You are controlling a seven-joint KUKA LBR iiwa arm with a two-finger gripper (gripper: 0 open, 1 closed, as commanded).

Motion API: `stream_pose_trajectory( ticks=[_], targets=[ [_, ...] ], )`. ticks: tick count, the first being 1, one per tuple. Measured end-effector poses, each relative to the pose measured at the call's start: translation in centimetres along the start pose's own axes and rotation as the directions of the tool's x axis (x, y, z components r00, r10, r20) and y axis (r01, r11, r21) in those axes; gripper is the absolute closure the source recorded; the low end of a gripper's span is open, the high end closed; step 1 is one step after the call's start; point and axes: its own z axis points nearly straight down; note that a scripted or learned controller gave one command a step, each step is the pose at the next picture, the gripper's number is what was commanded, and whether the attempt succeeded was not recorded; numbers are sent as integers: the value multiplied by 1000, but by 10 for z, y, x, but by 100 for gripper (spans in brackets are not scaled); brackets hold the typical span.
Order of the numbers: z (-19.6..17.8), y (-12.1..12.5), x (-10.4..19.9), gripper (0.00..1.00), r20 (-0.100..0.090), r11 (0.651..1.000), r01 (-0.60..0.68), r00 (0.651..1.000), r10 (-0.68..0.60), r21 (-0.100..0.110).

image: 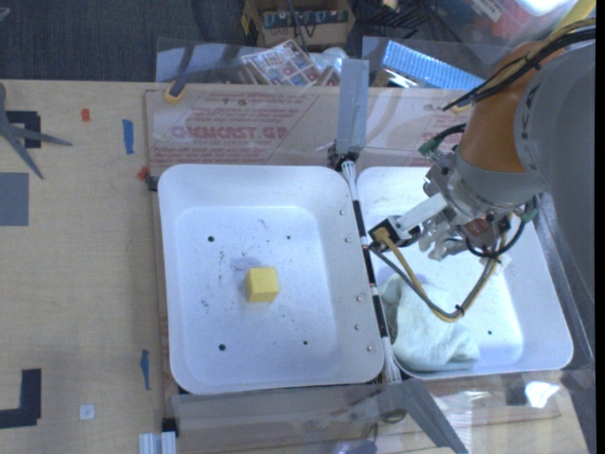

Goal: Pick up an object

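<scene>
Look at the left bin (189,197): your yellow block (263,284) sits alone near the middle of its floor, a little toward the near edge. The gripper (444,239) hangs over the right bin (544,339), close to that bin's left wall, well apart from the block. A crumpled white cloth (430,334) lies in the right bin's near-left corner, below the gripper.

A small yellow block (263,284) lies flat on the floor of the left bin (189,197), near the bin's middle and a little toward six o'clock. It is roughly cube-shaped, its edges turned slightly off the bin's walls. A crumpled white cloth (430,334) lies in the right bin's (548,339) seven o'clock corner.
</scene>
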Motion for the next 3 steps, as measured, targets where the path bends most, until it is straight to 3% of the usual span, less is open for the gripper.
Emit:
stream_pose_trajectory(
  ticks=[1,2,3],
  targets=[
    [9,-59,-9,100,-1,934,-358,934,358,-1],
    [5,-67,54,100,-2,989,-149,989,149,-4],
    [3,-100,12,100,-3,931,-364,931,364,-3]
  ],
)
